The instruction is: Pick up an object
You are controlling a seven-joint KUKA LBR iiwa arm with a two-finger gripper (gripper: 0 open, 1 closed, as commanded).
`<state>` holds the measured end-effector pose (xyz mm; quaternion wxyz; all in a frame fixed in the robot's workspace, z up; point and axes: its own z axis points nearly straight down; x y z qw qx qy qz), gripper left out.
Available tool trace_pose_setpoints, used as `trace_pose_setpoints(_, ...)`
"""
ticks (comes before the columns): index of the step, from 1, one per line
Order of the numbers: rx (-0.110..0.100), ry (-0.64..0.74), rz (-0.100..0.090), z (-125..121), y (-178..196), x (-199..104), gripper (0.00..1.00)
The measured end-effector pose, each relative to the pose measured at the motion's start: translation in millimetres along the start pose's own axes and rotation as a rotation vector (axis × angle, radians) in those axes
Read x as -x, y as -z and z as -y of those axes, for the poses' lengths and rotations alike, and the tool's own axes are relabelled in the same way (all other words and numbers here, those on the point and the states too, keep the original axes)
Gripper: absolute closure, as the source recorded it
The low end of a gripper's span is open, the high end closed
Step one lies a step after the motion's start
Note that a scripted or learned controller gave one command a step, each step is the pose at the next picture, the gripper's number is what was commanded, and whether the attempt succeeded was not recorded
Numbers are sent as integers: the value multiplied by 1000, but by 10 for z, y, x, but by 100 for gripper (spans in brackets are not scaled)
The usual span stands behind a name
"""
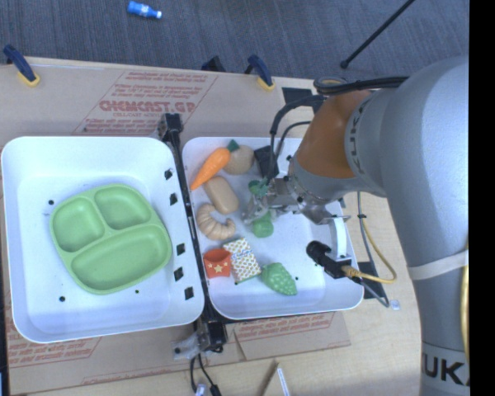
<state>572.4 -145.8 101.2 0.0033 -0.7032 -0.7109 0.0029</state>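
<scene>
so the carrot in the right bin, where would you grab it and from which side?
Probably across the thick middle of the carrot, coming straight down from above. It lies flat and slanted, its narrow tip toward the bin wall at lower left and its green top near a beige piece. Closing the fingers across its width, away from both ends, seems safest.

Hidden under the orange-banded wrist (334, 143) right of centre: the right bin's (231, 308) upper right corner. Too tangled to tell: pincer (262, 205) fingers against a small green object (262, 227). Cut off at lower right: grey arm (437, 221). Too small to identify: blue item (144, 10), upper left floor.
</scene>
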Motion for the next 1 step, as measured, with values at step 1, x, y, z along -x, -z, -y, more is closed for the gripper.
trace_pose_setpoints(1, 7, -4, 0, -188, 1099, -448, 100)
